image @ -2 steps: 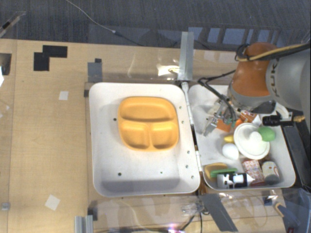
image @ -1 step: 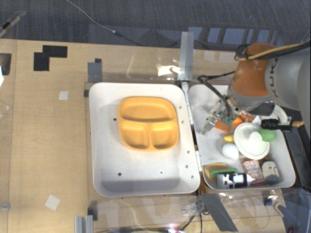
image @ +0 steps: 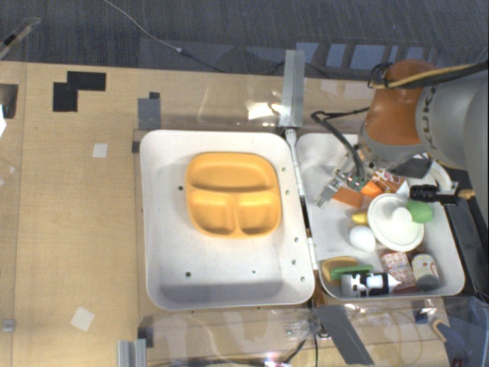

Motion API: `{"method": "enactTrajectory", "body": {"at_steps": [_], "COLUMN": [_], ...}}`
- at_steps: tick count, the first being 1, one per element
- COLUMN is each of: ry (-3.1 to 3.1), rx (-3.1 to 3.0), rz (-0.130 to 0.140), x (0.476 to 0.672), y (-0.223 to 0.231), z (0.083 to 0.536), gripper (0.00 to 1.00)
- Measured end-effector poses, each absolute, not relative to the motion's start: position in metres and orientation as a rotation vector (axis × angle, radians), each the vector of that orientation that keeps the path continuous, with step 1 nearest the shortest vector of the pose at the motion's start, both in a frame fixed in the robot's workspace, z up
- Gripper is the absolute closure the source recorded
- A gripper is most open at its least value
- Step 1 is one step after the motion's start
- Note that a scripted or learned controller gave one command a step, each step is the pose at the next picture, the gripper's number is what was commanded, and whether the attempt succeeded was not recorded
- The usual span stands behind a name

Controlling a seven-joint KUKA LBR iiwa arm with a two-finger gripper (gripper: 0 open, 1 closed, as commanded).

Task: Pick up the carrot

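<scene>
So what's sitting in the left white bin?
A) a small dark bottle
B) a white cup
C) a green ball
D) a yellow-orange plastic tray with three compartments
D: the yellow-orange plastic tray with three compartments lies alone in the left white bin, while the cluttered right white bin holds the small items under the arm's gripper.
</scene>
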State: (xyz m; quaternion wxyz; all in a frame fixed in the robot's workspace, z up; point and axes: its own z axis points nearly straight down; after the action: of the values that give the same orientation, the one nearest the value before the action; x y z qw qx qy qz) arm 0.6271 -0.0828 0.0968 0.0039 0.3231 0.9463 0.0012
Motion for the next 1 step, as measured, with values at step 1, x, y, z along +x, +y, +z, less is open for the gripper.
{"method": "enactTrajectory", "body": {"at_steps": [1], "ry": [2.855], "rx": [1.275], "rz": [0.011], "x": [0.6071], "y": [-0.0910], "z": [0.0901], "gripper": [0.00]}}
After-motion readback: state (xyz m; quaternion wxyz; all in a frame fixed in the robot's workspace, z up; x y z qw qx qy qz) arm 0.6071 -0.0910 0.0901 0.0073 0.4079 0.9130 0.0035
